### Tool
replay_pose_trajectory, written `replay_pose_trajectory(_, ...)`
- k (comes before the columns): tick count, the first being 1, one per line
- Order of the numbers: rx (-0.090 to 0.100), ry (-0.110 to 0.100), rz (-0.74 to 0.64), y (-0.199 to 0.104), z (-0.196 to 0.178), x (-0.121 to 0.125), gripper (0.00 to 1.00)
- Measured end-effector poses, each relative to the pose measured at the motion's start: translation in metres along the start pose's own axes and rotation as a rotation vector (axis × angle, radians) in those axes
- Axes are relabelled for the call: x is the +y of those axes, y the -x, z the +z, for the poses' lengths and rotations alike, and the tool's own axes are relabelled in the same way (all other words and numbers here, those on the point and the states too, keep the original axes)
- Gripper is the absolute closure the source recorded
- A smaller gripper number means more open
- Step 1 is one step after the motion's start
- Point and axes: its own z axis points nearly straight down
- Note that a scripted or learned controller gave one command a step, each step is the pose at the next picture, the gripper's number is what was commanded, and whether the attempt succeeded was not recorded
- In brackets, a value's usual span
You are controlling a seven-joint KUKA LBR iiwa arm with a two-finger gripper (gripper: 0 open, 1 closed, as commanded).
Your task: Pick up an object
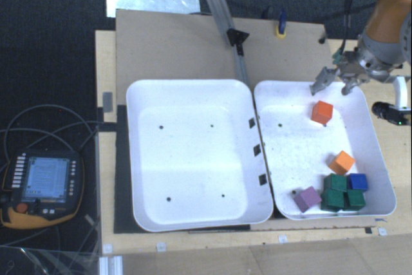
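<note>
Six small blocks lying in the right bin (376, 138), none lifted.

A red-orange block (322, 113) sits alone toward the bin's far edge, tilted slightly. A lighter orange block (342, 161) lies nearer the right wall, turned like a diamond. In the near right corner, a blue block (358, 182) touches two dark green blocks (335, 185) and (353, 199), packed close together. A purple block (308, 198) rests just left of them, beside the near edge.

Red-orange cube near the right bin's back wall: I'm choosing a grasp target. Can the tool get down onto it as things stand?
Probably yes: the red-orange cube sits alone, nothing beside it, and the open tool hovers close above.
</note>
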Motion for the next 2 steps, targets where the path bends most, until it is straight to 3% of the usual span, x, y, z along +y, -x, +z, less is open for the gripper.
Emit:
replay_pose_trajectory(1, -0.001, 0.000, 0.001, 0.000, 0.000, 0.000, 0.00)
replay_pose_trajectory(2, 0.000, -0.003, 0.001, 0.001, 0.041, 0.003, 0.00)
